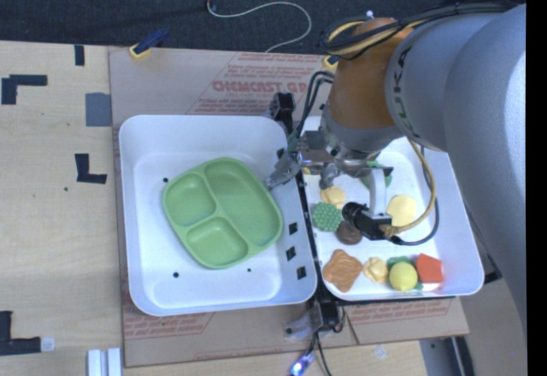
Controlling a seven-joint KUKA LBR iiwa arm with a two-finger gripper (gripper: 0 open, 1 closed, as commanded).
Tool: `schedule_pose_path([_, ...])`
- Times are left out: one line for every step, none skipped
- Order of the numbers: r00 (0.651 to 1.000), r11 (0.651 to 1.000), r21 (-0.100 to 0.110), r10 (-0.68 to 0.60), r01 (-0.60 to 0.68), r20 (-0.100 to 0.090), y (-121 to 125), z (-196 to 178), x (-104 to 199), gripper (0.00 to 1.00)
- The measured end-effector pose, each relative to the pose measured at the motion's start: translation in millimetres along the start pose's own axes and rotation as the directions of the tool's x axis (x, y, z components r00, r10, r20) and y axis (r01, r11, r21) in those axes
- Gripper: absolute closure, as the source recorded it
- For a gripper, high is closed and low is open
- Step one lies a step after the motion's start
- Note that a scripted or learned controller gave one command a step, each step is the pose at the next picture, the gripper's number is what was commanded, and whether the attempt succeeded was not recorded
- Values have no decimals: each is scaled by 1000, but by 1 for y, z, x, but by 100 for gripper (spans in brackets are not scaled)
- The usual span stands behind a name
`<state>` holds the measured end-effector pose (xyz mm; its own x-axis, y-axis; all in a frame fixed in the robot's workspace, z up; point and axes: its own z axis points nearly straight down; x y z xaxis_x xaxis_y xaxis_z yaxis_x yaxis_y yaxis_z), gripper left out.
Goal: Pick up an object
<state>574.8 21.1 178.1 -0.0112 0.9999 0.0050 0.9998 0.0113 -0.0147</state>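
Note:
My gripper (332, 171) hangs below the orange wrist band, low over the back left part of the right bin (457, 233), close to the wall between the two bins. Right under and in front of it lie a pale yellow piece (333, 195), a green knobbly round piece (326, 216) and a dark brown round piece (348, 234). A yellow lemon-like piece (402, 209) lies to their right. Nothing can be seen held in the gripper.
Along the right bin's front lie a tan flat piece (342, 270), a small yellow piece (374, 269), a yellow-green ball (402, 275) and a red block (430, 268). The left bin (145, 152) holds a green divided plate (222, 212). The arm covers the right bin's back.

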Motion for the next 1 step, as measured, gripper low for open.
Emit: schedule_pose_path([1000,1000,-10,3,-3,4,34,-3,59,0])
